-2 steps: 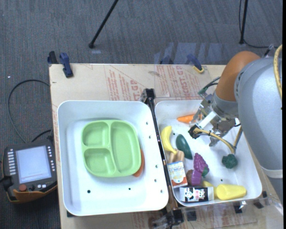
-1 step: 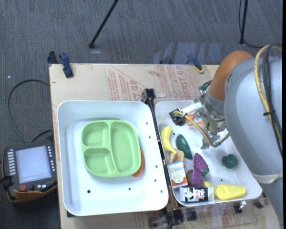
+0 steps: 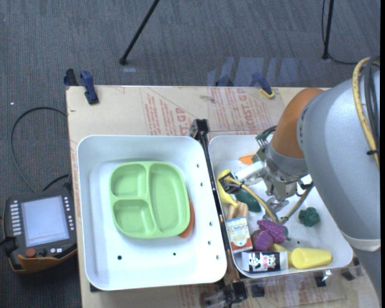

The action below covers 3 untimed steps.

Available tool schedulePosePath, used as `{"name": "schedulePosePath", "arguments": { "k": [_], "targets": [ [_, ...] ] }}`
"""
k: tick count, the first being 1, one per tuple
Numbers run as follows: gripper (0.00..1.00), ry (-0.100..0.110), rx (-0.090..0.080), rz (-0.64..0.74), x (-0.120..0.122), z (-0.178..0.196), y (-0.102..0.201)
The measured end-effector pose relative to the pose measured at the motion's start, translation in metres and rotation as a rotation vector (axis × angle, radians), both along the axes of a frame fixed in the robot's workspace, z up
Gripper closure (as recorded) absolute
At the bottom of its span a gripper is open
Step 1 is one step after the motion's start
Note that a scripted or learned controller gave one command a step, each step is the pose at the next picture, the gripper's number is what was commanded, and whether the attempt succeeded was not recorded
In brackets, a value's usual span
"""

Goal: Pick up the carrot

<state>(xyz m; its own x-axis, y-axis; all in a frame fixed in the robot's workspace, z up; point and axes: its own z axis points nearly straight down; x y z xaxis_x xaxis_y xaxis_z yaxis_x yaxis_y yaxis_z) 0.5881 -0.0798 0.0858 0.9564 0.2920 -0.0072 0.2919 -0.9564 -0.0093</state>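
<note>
A small orange piece that looks like the carrot point(image 3: 247, 160) peeks out at the far side of the right bin point(image 3: 226, 147), mostly hidden behind the wrist. My gripper point(image 3: 274, 196) hangs low over the middle of that bin, just right of and in front of the orange piece. The grey arm with its orange band point(image 3: 295, 130) covers the bin's right part. I see nothing held in the gripper.
Around the gripper in the right bin lie a yellow toy point(image 3: 226, 182), a green vegetable point(image 3: 249, 199), purple grapes point(image 3: 267, 232), broccoli point(image 3: 309, 216), a yellow piece point(image 3: 311, 257) and two small cartons point(image 3: 238, 230). The left bin point(image 3: 96, 262) holds a green divided plate point(image 3: 149, 199).
</note>
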Motion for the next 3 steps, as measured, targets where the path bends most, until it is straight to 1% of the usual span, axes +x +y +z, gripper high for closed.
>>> {"name": "schedulePosePath", "arguments": {
  "k": [1,2,3],
  "targets": [
    [0.00,-0.004,-0.002,-0.053,0.045,0.001,-0.021],
    [0.00,-0.001,-0.002,-0.097,0.033,0.000,-0.005],
    [1.00,0.004,0.004,-0.099,0.032,0.009,-0.006]
  ]
}}
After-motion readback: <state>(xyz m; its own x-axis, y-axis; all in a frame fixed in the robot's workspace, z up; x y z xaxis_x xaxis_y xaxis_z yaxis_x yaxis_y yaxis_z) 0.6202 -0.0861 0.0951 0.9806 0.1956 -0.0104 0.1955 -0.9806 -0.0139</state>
